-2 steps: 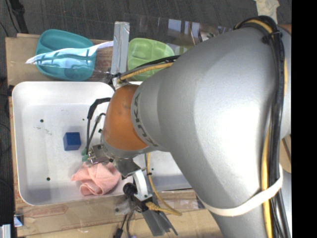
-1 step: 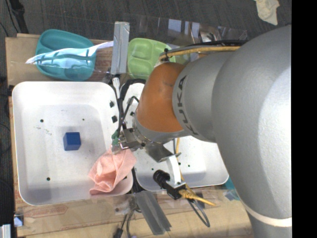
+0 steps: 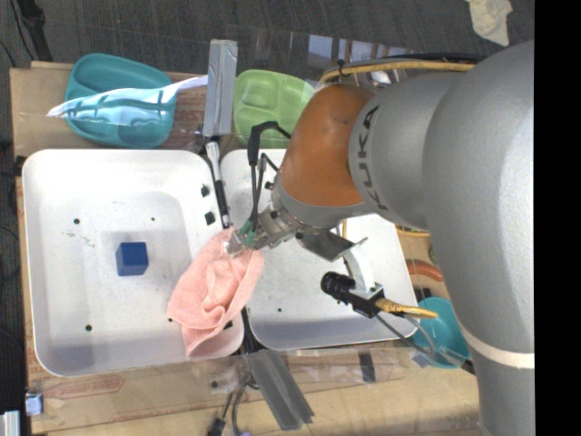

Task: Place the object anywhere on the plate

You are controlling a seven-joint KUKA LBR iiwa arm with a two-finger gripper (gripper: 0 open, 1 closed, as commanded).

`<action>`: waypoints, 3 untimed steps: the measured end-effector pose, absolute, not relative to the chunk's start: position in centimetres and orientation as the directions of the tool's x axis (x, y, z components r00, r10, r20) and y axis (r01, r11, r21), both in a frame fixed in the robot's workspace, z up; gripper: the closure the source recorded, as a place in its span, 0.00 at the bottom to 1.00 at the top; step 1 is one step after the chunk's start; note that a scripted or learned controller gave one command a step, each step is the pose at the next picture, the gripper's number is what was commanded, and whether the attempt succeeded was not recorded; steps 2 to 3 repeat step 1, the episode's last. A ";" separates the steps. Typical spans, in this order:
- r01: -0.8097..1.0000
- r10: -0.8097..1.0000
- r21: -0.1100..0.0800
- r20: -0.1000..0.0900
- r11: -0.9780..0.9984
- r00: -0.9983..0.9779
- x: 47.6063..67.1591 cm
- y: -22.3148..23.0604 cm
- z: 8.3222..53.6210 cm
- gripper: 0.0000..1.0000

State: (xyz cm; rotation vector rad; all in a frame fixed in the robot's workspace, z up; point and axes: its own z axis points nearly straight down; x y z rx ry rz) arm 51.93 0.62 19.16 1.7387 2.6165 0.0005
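Pink cloth draped across the wall between the bins — soft, light, bound to sag; best pinched at the bunched top corner touching the gripper — closure there impossible to tell.

A blue cube sits in the left white bin. A teal bowl rests on the table behind it.

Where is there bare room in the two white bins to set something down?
The left white bin is mostly bare: all around the small blue cube, widest along its upper half. The right white bin has a bare strip along its lower edge. Crowded: the shared rim, where the pink cloth drapes by the gripper.
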 end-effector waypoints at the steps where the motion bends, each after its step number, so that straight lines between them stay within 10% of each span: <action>1: 0.991 0.991 -0.002 0.001 0.133 -0.133 49.9 9.4 19.1 1.00; 3: 0.991 0.991 -0.002 0.001 0.133 -0.133 49.9 9.4 19.1 1.00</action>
